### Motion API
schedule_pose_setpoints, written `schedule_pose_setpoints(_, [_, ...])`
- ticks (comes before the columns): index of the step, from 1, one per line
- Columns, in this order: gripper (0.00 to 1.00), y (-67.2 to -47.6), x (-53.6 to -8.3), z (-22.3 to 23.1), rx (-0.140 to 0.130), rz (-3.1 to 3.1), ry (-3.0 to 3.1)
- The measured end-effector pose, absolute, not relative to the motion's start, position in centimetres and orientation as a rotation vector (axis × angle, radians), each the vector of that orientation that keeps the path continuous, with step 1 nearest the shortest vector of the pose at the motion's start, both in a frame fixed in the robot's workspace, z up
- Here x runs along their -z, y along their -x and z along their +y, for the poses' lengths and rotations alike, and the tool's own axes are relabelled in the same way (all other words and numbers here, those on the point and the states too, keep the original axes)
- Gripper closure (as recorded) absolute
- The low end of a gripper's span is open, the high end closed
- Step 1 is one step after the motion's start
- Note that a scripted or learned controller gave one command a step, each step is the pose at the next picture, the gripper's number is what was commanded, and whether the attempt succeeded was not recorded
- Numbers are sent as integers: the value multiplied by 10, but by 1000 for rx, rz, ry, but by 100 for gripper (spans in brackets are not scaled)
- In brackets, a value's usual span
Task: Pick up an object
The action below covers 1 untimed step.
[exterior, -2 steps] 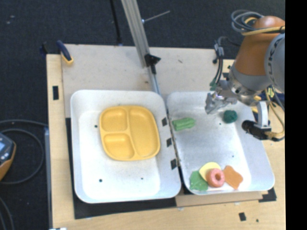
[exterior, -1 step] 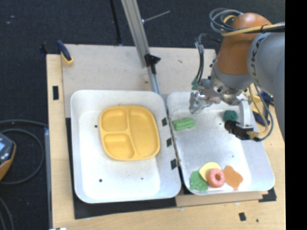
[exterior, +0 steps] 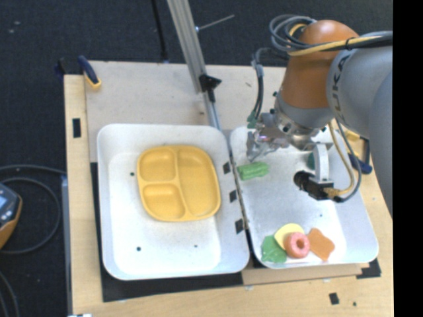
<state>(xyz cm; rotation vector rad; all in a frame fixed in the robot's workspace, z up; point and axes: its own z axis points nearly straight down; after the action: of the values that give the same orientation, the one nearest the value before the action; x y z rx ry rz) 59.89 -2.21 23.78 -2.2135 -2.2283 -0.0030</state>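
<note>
A small green cylinder point(exterior: 253, 171) lies on its side in the right bin point(exterior: 344, 210), close to that bin's left wall. My gripper point(exterior: 253, 152) hangs just behind and above it, its tip almost at the cylinder's top edge. Whether the two touch cannot be made out, and nothing is seen held. At the bin's near edge sits a cluster of toy food: a green piece point(exterior: 271, 250), a yellow disc point(exterior: 288, 232), a pink ring point(exterior: 298, 245) and an orange piece point(exterior: 322, 244).
The left bin point(exterior: 119, 243) holds a yellow divided plate point(exterior: 178, 181). A metal post point(exterior: 188, 38) slants up from between the bins' far edges. The grey arm with its orange band point(exterior: 317, 58) and cables covers the right bin's far right part.
</note>
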Motion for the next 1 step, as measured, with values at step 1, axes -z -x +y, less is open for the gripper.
schedule_pose_setpoints(1, [100,-579,-245,23,2,-2229,2212])
